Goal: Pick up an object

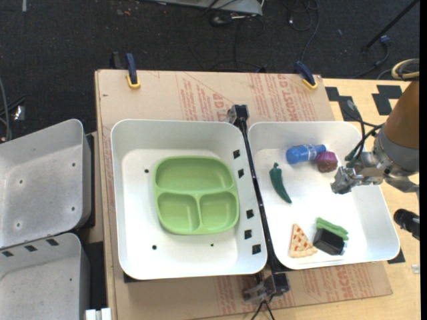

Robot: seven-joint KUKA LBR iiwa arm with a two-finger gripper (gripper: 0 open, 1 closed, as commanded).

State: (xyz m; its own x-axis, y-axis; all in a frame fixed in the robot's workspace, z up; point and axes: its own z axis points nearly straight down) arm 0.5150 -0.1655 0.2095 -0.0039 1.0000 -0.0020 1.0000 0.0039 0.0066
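1. You have several candidates in the right bin [373, 209]: a blue cylinder [305, 153] touching a purple piece [327, 161] near the far wall, a green pepper [280, 183] toward the left wall, a pizza slice [301, 241] and a black-and-green block [331, 237] at the near edge.
2. The claw [341, 184] sits over bare bin floor, just below the purple piece and well apart from the pepper. Choose one target; the purple piece is nearest, but it touches the cylinder, so a descent there risks nudging both.
3. The pepper lies alone, so it is probably the cleaner grasp; close across its narrow width.
4. You cannot tell from here how far the claw is open. Nothing is visible in it.
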